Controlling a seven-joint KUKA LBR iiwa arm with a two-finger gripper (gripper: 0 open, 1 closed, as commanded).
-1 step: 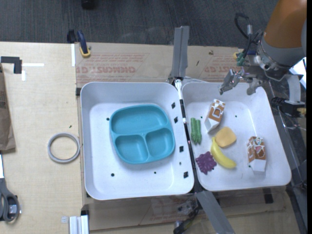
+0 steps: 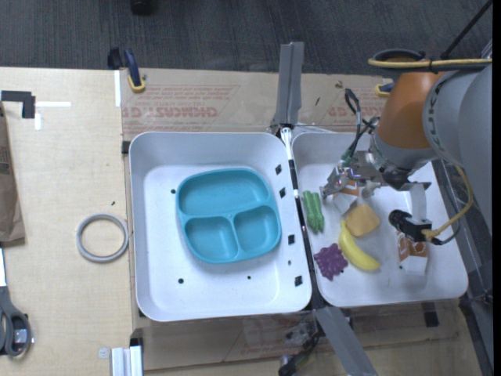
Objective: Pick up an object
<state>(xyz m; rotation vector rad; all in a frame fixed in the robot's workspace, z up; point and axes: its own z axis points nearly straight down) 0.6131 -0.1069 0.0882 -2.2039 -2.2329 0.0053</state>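
Observation:
The right bin [image 2: 446,276] holds a green pod [image 2: 313,210], a bunch of purple grapes [image 2: 330,261], a yellow banana [image 2: 358,247], a tan lump [image 2: 362,219] and a small orange and white item [image 2: 412,247]. My gripper [image 2: 350,183] hangs low over the back of this bin, just above and behind the tan lump and right of the green pod. Its tip is a tangle of metal and cables. I see nothing lifted off the bin floor. The orange band [image 2: 403,116] and grey arm hide the bin's back right corner.
The left bin [image 2: 156,288] carries a blue divided plate [image 2: 228,214]. A grey divider post [image 2: 290,84] stands between the bins at the back. On the bench to the left lie a tape ring [image 2: 102,236] and scissors [image 2: 12,329].

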